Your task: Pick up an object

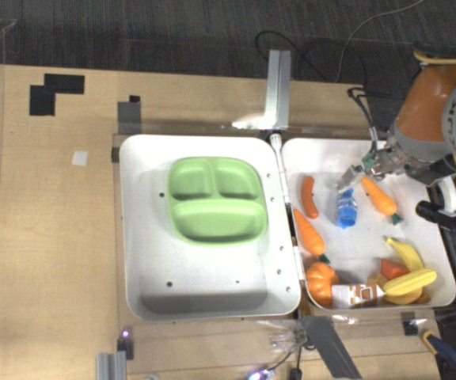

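We look down on a wooden bench point(46, 236) carrying two shallow white bins side by side. The left bin point(145, 283) holds a green divided plate point(215, 199), lying flat near its centre. The right bin point(339, 244) holds the loose objects: a red sausage point(310, 195) near the dividing wall, a blue bottle point(347, 210) just beside it, a carrot point(379, 195) toward the far right, a second carrot point(309, 232) along the left wall, a small pumpkin point(321, 282) in the near left corner, a brown-and-white packet point(357, 294) touching it, and two bananas point(407, 269) in the near right corner, with a red item partly hidden between them.

The grey arm, its orange band point(426, 105) visible at upper right, reaches in from the right and slants down over the far part of the right bin. The gripper point(370, 169) sits low, just above the upper end of the first carrot and near the blue bottle. We cannot tell its finger state, since the tips blur into the bin and carrot. We see no object clearly raised off the bin floor.
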Motion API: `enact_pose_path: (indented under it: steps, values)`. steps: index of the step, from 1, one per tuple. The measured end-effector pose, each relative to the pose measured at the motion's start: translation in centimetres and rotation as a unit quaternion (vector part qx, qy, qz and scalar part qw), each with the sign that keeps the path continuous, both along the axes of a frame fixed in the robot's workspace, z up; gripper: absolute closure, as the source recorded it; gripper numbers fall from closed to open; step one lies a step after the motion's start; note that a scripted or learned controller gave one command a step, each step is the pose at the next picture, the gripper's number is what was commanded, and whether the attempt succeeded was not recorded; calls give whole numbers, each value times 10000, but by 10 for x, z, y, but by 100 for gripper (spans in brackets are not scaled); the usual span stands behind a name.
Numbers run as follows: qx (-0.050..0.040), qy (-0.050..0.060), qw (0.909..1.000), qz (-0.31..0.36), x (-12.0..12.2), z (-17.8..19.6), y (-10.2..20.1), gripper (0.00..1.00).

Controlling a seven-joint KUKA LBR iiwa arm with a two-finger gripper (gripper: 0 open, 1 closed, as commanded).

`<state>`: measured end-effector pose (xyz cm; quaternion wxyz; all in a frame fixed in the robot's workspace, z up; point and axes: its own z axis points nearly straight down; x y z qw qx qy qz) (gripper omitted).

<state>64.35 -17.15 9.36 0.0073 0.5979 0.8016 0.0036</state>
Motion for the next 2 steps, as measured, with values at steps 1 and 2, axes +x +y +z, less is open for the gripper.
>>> enact_pose_path:
  steps: [1,2]
  values:
    - [3,-9,10000,-1,1,10,1,100]
    - [20,43,9942,-1073,-18,50,-7,100]
